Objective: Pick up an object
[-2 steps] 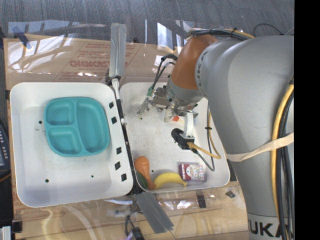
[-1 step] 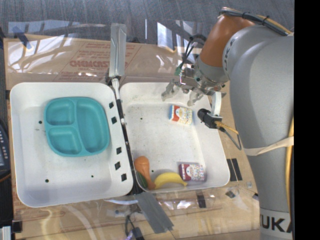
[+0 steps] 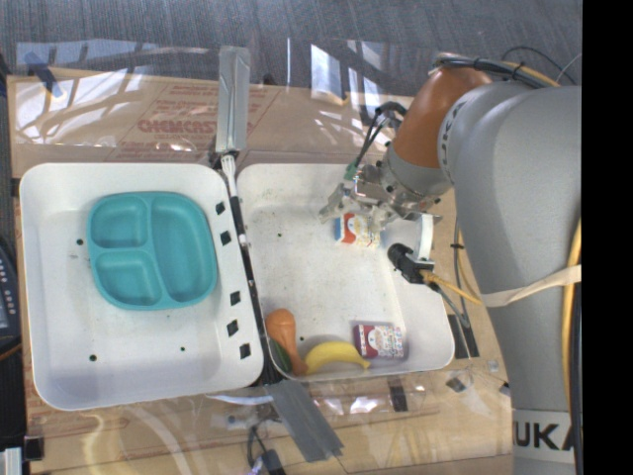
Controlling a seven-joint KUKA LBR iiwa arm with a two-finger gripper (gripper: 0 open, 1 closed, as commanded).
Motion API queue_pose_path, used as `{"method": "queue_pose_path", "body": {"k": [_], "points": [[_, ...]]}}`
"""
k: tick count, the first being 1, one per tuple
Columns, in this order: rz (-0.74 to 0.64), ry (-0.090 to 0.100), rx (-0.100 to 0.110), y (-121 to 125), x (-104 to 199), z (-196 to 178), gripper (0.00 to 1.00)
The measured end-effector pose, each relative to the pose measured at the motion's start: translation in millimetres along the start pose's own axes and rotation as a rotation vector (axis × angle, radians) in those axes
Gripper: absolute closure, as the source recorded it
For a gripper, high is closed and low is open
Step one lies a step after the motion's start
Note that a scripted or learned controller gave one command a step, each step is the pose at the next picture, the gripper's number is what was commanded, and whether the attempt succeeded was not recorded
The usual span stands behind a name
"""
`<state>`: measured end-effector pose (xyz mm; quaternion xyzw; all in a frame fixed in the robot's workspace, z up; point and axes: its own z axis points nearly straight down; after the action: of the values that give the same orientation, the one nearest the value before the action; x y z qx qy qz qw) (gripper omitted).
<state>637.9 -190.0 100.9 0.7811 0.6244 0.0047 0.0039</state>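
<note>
White right bin (image 3: 297, 265) is holding everything — a small white-red-blue carton (image 3: 354, 229) is sitting at its upper right, directly under the gripper (image 3: 368, 198), label print too blurred to read. Fingers' spread: cannot tell. Banana (image 3: 334, 356), carrot (image 3: 282, 331) and dark red packet (image 3: 381, 340) are lying along the near edge. Teal divided tray (image 3: 151, 248) is resting in the left bin (image 3: 59, 344). "UKA" is showing on the arm base (image 3: 542, 433).

Grey arm (image 3: 514, 196) reaches in over the right-hand shallow white bin (image 3: 297, 275), gripper (image 3: 364, 204) low near its far edge.
</note>
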Motion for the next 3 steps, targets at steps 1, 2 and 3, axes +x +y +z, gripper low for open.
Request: {"method": "queue_pose_path", "body": {"k": [1,2,3], "points": [[0.005,-0.002,-0.001,25,2,0,0.0],[-0.002,-0.006,-0.005,26,2,-12,1.0],[-0.003,-0.006,-0.004,26,2,-12,0.0]]}}
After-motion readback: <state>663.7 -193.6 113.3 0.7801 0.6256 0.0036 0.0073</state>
